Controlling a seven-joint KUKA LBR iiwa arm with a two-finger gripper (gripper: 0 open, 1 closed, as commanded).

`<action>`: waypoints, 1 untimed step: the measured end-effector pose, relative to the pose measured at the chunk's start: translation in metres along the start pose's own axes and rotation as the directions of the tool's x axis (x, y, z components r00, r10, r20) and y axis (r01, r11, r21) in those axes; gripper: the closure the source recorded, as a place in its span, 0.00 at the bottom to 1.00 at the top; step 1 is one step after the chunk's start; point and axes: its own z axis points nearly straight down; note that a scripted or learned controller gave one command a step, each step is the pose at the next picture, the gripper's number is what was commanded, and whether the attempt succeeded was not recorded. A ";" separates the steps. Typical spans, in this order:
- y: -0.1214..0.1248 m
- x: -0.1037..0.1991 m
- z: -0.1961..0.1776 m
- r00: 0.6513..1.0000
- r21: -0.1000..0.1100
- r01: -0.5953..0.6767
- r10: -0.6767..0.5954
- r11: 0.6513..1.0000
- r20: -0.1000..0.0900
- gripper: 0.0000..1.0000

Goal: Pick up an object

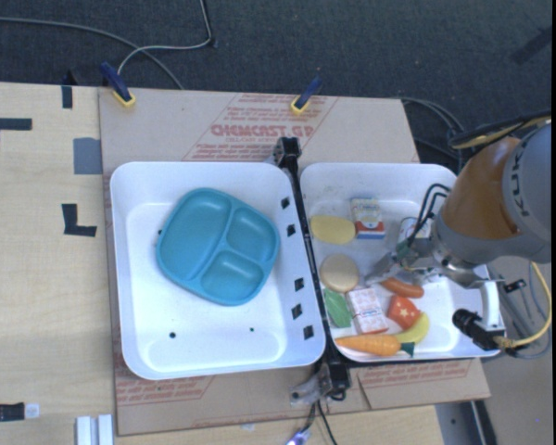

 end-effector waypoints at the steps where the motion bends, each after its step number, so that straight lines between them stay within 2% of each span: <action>1: 0.001 0.000 -0.010 1.000 -0.004 0.000 0.000 1.000 0.002 1.00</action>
